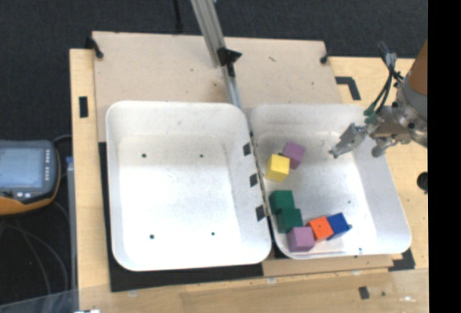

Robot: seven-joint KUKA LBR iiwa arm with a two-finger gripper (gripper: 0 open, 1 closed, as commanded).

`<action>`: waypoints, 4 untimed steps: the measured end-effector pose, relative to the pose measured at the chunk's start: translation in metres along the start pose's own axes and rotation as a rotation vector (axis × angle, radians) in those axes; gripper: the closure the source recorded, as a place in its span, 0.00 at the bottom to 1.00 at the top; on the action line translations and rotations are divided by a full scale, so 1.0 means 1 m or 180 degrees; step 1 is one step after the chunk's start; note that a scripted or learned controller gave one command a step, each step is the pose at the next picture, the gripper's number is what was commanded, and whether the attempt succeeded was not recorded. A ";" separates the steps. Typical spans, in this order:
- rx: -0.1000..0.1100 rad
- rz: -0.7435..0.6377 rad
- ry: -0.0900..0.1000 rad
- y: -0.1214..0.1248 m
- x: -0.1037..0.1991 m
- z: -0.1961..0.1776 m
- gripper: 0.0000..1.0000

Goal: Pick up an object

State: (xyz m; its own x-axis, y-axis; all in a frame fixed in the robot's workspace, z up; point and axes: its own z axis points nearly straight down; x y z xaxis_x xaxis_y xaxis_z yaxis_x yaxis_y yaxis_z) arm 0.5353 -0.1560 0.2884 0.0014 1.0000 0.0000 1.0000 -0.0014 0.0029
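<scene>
The right bin (374,189) holds several small blocks. A purple block (293,154) and a yellow block (279,166) lie near its left wall. Two green blocks (285,209) sit below them. Along the front edge lie another purple block (301,237), an orange block (321,228) and a blue block (338,223). My gripper (358,149) hangs over the upper right part of this bin, to the right of the purple and yellow blocks. It is open, its fingers are spread, and nothing is between them.
The left bin (180,186) adjoins the right one. A slanted metal pole (205,9) rises from the back of the bench. A grey device (27,171) sits off the bench at the far left.
</scene>
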 end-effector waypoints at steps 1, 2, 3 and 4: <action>0.0019 -0.0022 -0.0002 0.078 0.048 0.105 0.00; 0.0019 -0.0013 -0.0009 0.098 0.058 0.189 0.00; 0.0005 -0.0018 -0.0014 0.090 0.068 0.191 0.00; -0.0007 -0.0011 -0.0009 0.091 0.067 0.180 1.00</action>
State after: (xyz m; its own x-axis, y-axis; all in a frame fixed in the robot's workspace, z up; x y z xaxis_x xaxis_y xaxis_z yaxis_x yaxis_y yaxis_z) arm 0.6272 -0.0889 0.1088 -0.0020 1.0000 -0.0028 1.0000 0.0020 0.0050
